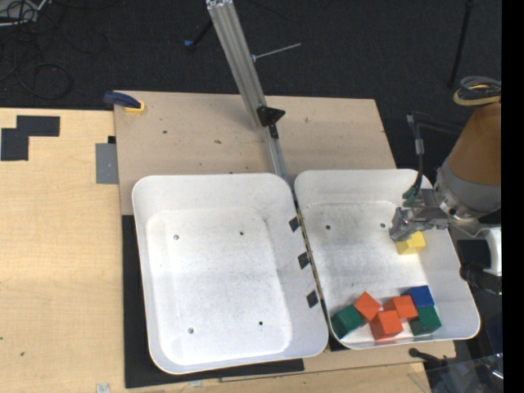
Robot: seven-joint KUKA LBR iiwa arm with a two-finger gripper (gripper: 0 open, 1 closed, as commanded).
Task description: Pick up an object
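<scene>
Right, camera view, looking down at a slant on both bins. Right bin [352, 188] has the arm [475, 158] reaching in from the right, grey body with the orange band on top. Gripper [407, 223] sits low over the right part of that bin, pointing left. Yellow block [411, 242] is just under and touching the gripper tip as seen from here; can't tell if it's actually between the jaws or just below them, and how far the jaws are spread is not readable, too small and dark.

Rest of the blocks are clustered at the near edge of the right bin, well apart from the gripper: orange block [368, 305], another orange block [387, 324] just beside it, third orange block [404, 306], blue block [421, 295] at the back right of the pile, green block [348, 320] at the left end, dark green block [426, 323] at the right end. All touching or nearly so.

Left bin [155, 195] sits side by side with the right one, rims meeting in the middle. Aluminium rail [243, 64] runs up at a tilt from the join between the bins. Bench [327, 129] is tan board behind the bins.
</scene>
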